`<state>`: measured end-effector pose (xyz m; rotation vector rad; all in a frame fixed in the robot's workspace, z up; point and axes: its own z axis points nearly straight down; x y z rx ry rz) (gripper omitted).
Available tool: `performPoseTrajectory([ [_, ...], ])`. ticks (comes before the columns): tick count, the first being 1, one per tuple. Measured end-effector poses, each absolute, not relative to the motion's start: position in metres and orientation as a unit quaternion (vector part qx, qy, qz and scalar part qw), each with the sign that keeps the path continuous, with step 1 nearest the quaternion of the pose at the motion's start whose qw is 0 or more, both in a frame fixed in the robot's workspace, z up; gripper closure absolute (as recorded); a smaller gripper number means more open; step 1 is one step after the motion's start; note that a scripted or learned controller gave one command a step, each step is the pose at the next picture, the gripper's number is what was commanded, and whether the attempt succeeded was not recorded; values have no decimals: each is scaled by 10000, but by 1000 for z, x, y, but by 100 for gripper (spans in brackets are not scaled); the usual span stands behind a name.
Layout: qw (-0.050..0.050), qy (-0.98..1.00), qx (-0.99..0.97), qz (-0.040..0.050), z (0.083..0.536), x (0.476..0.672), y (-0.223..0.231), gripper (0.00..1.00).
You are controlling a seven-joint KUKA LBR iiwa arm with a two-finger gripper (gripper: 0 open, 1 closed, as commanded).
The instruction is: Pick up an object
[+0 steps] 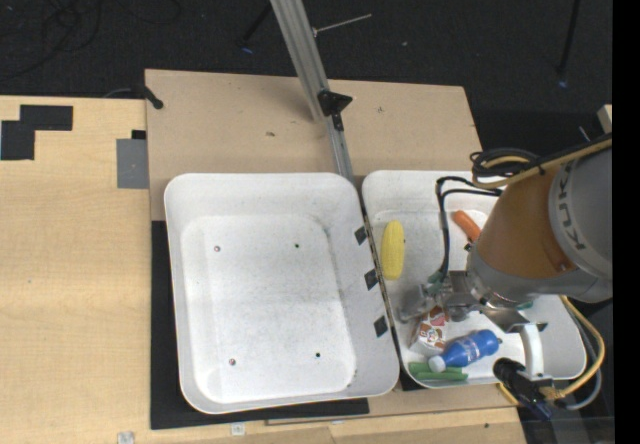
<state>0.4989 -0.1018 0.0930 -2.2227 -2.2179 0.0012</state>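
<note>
At the right bin's (392, 194) near edge a blue bottle (470, 347) lies across a green item (436, 369). At its 10 o'clock sits a red-and-white packet (431, 328), the gripper (432, 300) low just above it; its opening cannot be told. Farther, at 11 o'clock, a yellow corn cob (393, 249); at 1 o'clock, an orange piece (466, 223). The left bin (262, 287) lies at 9 o'clock.

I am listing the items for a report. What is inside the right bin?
In the right bin lie a yellow corn cob, a blue bottle, a green item, a red-and-white packet and an orange piece. The arm covers the bin's right part.
</note>
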Motion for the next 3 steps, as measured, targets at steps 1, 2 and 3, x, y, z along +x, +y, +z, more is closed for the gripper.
performPoseTrajectory([
  [1, 13, -7038, -7104, 3, 104, 499, -103, 100],
  [2, 1, -7060, -7082, -2, 145, 498, -105, 100],
  [3, -6, -7074, -7069, -7, 191, 506, -102, 100],
])
